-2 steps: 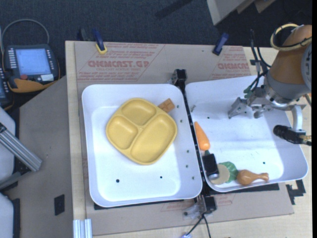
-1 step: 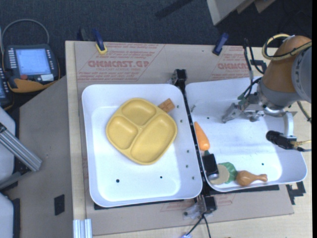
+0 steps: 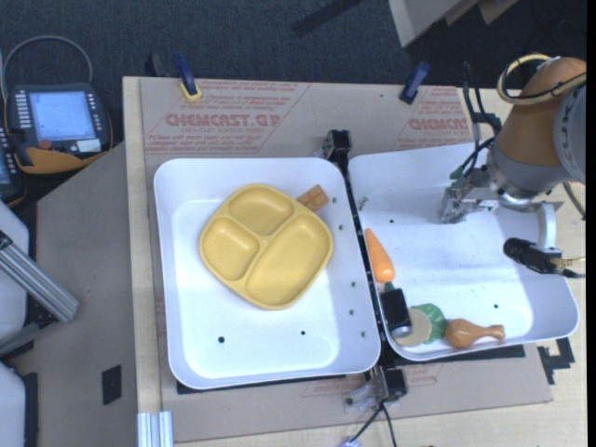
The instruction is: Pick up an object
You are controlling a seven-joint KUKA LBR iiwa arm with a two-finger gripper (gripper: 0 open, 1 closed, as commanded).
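The bench (image 3: 140, 250) carries two shallow white bins side by side. The left bin (image 3: 186, 324) holds a yellow divided plate (image 3: 266, 246) with three compartments, seated in the upper middle of the bin floor. A small brown block (image 3: 314, 197) lies just beside the plate's upper right edge, partly tucked against it.

The right bin (image 3: 484, 277) holds the remaining candidates for pickup. An orange carrot (image 3: 378, 256) lies along the bin's left wall, pointing roughly up and down in the camera view. Below it, a black rectangular item (image 3: 395, 309) rests against the same wall. In the lower left corner, a green object (image 3: 430, 317) and a tan round piece (image 3: 416, 328) touch each other, and a brown drumstick-shaped toy (image 3: 471, 331) lies just to their right, near the bin's lower rim.

The arm (image 3: 538, 128) enters from the right, its orange band above the upper right part of the right bin. The gripper (image 3: 458, 205) sits low over the upper middle of the right bin, well apart from the carrot and from the cluster in the lower corner. The fingers appear small and partly blurred; whether the jaws are spread or pressed together cannot be determined. Nothing is visible between them.

A teach pendant (image 3: 58, 124) rests off the bench at upper left.
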